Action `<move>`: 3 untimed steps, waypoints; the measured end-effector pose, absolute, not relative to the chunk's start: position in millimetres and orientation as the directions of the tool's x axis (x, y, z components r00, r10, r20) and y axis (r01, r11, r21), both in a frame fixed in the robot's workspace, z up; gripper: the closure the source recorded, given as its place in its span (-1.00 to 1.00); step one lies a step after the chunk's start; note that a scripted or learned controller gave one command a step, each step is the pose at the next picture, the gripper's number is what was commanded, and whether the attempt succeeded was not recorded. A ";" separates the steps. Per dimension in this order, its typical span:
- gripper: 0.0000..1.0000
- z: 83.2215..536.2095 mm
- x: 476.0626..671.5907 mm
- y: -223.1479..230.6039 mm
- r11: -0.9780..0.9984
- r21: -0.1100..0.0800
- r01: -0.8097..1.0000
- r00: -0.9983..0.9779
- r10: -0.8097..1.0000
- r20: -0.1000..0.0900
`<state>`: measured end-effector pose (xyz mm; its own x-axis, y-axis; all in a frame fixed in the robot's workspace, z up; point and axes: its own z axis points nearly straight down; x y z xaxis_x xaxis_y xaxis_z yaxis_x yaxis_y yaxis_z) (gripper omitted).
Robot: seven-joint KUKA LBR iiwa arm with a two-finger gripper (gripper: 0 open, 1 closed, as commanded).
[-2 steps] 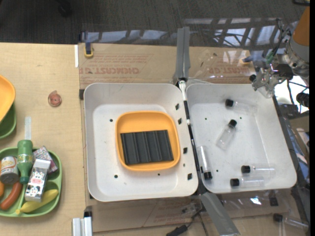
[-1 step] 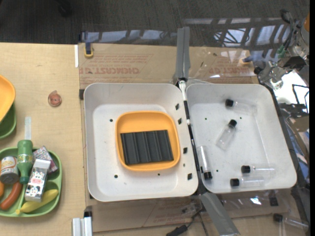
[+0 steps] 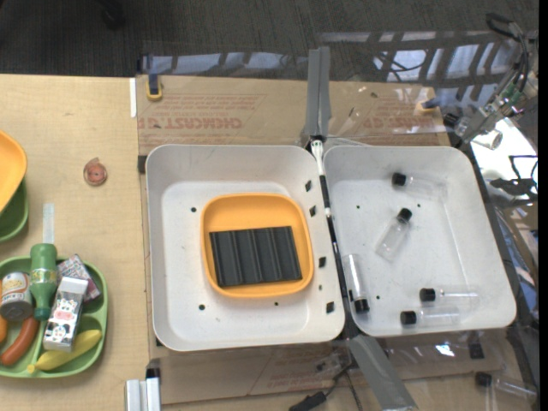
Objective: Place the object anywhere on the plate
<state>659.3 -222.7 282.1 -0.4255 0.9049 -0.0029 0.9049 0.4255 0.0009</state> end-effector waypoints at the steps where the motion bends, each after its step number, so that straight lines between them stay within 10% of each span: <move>1: 1.00 381.7 659.8 -221.9 0.612 0.001 0.791 -0.612 0.791 -0.003; 2: 1.00 441.7 648.6 -222.4 0.819 0.001 0.574 -0.819 0.574 -0.004; 3: -1.00 441.8 648.6 -222.6 0.819 0.001 0.574 -0.819 0.574 -0.004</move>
<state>648.6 -222.6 441.8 -0.8187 0.5741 -0.0037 0.5741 0.8188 0.0009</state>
